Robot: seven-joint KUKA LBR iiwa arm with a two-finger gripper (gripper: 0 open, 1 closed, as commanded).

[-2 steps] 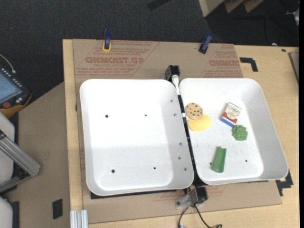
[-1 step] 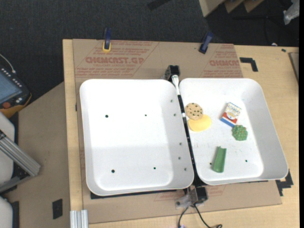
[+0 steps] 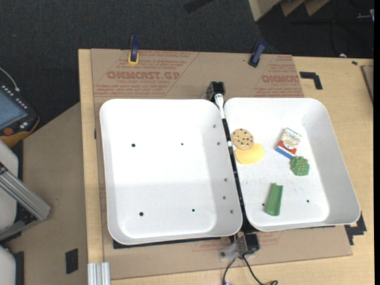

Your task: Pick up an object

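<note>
The right bin [image 3: 332, 177] holds several small items. A round brown cookie [image 3: 242, 139] lies near its left wall, touching a yellow piece [image 3: 250, 154] just below it. A small white, blue and red carton [image 3: 289, 142] sits toward the middle right. A bumpy green ball-like item [image 3: 300, 166] lies just below the carton. A green cylinder [image 3: 274, 199] lies near the bin's front.
The left bin [image 3: 119, 177] sits beside the right one, joined along a black centre strip [image 3: 228, 153]. Both rest on a cardboard sheet [image 3: 154, 70] held by two clamps at the back. A grey rail [image 3: 24, 195] and a screen device [image 3: 12, 114] stand at the left.
</note>
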